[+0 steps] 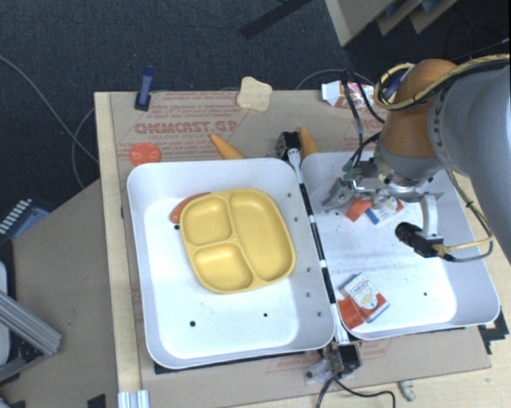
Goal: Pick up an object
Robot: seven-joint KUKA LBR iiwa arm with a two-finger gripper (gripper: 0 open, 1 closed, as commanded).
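- Jaws (361, 195) of the grey arm (452, 92) sit low at the upper part of the right bin (460, 309), over a small red-and-blue packet (373, 210); open or clenched, I cannot tell
- Orange-and-white carton (362, 297) lies lower in that bin, apart
- Left bin (157, 269) carries a yellow divided plate (236, 239)
- Bread slice (254, 93) rests on the table at upper centre

1. The yellow divided plate (237, 239) hides most of an orange-red thing (177, 212) at its upper-left edge.
2. The arm (478, 107) runs off the right edge.
3. The pincer (364, 195) covers part of a small red and blue packet (374, 210); its print is too small to read.
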